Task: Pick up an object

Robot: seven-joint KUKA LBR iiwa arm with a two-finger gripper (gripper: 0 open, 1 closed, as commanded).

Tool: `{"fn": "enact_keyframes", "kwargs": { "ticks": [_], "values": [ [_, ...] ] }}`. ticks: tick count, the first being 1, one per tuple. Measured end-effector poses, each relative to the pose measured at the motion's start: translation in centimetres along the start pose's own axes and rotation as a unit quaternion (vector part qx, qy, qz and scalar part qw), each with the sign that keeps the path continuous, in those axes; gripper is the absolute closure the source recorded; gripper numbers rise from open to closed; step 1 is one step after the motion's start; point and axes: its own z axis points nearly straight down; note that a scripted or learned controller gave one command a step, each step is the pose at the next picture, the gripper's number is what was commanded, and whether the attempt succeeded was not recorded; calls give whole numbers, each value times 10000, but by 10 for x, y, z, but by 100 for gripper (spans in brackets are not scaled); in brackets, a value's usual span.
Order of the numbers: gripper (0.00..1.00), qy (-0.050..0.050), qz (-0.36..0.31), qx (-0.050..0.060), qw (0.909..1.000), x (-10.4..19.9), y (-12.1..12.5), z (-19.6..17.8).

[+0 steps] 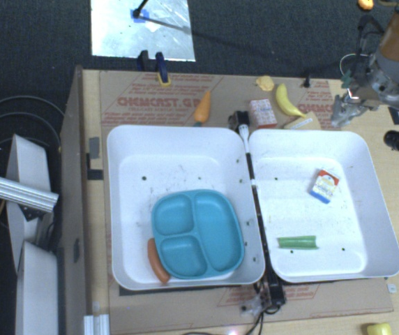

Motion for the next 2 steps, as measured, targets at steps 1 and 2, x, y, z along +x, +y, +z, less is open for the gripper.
{"fn": "enact_keyframes", "kwargs": {
  "ticks": [1, 2],
  "values": [
    [100, 3, -4, 13, 10000, 28, 0, 5],
    [0, 0, 7, 10, 10000, 26, 0, 5]
  ]
}}
